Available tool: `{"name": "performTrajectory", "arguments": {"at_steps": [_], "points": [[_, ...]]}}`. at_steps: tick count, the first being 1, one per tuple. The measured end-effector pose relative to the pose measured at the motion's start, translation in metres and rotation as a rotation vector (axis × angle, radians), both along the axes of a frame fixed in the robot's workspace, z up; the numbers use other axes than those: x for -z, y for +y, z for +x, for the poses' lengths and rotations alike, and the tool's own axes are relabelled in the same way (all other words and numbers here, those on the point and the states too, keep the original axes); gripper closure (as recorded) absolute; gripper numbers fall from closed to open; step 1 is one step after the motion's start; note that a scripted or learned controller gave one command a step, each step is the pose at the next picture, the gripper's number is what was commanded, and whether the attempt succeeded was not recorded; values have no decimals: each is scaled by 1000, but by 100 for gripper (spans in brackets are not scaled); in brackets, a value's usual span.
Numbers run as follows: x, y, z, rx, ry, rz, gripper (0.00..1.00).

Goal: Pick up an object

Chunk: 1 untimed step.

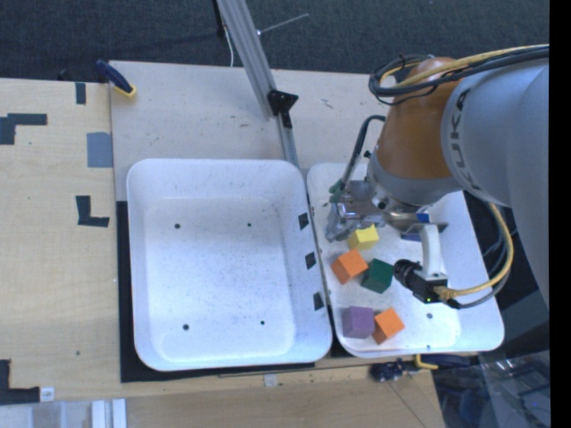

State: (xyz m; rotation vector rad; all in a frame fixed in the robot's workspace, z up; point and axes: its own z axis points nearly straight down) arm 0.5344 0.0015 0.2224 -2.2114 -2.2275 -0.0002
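My gripper (340, 223) hangs low over the far left part of the right bin (464, 328), under the grey arm with its orange band. Just to its right lies a yellow block (363, 236), very close to the gripper. Nearer the front sit an orange block (350, 265) and a green block (378, 275) side by side. A purple block (359, 321) and a second orange block (388, 325) lie at the bin's front. A bit of a blue thing (420, 218) peeks out beneath the wrist. Nothing shows as held.
The left bin (143, 239) stands beside the right one, their rims touching. A slanted metal rail (254, 56) runs from the top down to the bins' shared far corner. A black cable fitting (419, 279) hangs over the right bin.
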Motion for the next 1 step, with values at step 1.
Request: {"name": "performTrajectory", "arguments": {"at_steps": [1], "points": [[-11, 58, 11, -1, -1, 0, 100]]}}
